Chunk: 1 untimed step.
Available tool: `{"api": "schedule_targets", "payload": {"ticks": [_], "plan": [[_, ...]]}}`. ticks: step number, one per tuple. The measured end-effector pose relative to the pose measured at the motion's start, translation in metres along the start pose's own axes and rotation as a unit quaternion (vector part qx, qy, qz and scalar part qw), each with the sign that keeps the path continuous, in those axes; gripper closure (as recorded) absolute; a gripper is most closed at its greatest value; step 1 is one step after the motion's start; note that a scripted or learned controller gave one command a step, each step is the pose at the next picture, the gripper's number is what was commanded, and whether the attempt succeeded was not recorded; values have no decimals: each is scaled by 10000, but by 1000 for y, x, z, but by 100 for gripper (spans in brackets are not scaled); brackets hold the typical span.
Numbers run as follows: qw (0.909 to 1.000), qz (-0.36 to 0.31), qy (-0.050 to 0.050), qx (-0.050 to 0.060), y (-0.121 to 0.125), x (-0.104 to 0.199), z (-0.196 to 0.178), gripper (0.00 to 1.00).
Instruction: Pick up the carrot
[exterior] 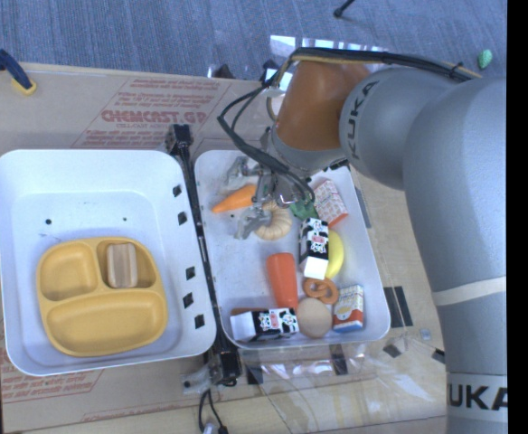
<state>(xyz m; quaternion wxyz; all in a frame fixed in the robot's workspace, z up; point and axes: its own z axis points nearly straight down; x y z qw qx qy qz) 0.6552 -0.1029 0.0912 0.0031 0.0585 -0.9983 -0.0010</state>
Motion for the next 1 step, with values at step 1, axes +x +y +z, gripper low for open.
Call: {"api": "schedule_targets", "payload": {"ticks": [1], "plan": [[10000,-23,-72,17,1,-5,-17,100]]}}
